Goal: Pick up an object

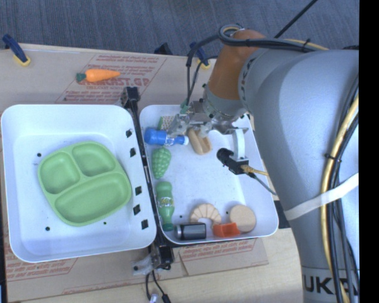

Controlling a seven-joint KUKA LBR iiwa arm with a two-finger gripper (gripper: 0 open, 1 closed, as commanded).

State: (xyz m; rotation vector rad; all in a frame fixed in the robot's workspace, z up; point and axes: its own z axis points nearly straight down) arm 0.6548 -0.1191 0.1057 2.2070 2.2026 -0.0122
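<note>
1. You see the claw (183, 126) low over the far left corner of the right bin (202, 183). The wrist hides it from above, so you cannot tell whether it is apart or together, and nothing shows clamped in it.
2. Just beside it lie your nearest candidates. A blue bottle (156, 136) with a white cap lies on its side against the bin's left wall, and a tan roll (200, 144) lies just below the claw. Whether the claw touches either one is unclear.
3. Below the bottle you find a green knobbly toy fruit (161, 161), then a green bottle (165, 201) lying along the same wall.
4. Along the near edge sit a dark can (191, 231), a toy croissant (205, 213), an orange block (226, 230) and a round tan disc (244, 216), close together.
5. The left bin (25, 131) holds a green divided plate (83, 182), lying flat.
6. Outside the bins, a toy carrot (98, 76) rests on the cardboard (44, 74) beyond the left bin.
</note>
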